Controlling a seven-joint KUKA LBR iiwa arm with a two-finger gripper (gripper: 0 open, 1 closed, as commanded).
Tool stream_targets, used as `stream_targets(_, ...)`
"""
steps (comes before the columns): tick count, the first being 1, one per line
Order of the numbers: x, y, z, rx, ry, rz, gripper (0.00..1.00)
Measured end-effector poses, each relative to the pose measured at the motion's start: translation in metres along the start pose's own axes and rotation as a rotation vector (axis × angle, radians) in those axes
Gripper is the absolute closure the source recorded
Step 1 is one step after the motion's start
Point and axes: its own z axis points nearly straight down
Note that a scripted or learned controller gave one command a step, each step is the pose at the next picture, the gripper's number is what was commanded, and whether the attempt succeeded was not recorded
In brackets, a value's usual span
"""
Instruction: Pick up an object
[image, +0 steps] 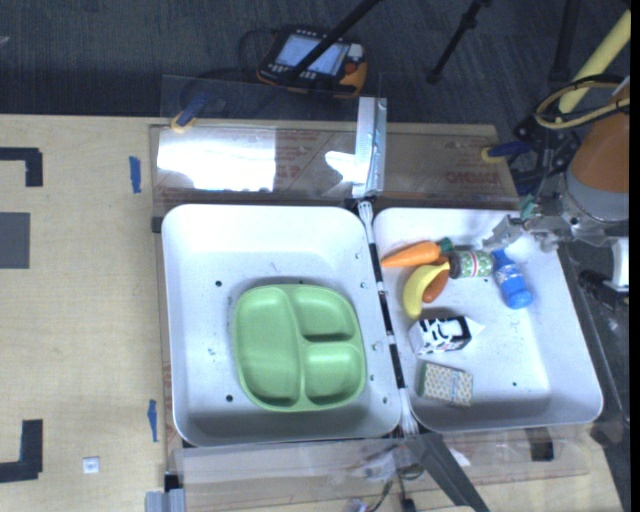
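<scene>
The gripper (528, 222) hangs over the right bin's (560, 385) upper right corner; whether it is wide or narrow I cannot tell. Just below it lies one blue bottle (513, 282), long axis running down-right. Leftward: one green-labelled bottle (472, 265) lying crosswise, one carrot (410, 254) pointing left, one banana (422, 287), one black-and-white packet (442, 334), one patterned sponge (444, 383). The left bin (200, 260) holds one green divided plate (298, 345).

My bins (270, 225) look like smooth white plastic; the green tray (298, 345) is matt plastic, the bench (80, 300) pale wood.
</scene>
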Motion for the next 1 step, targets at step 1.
stream_targets(1,-0.0141,0.0001,-0.0153,-0.007,-0.024,0.011,1.0)
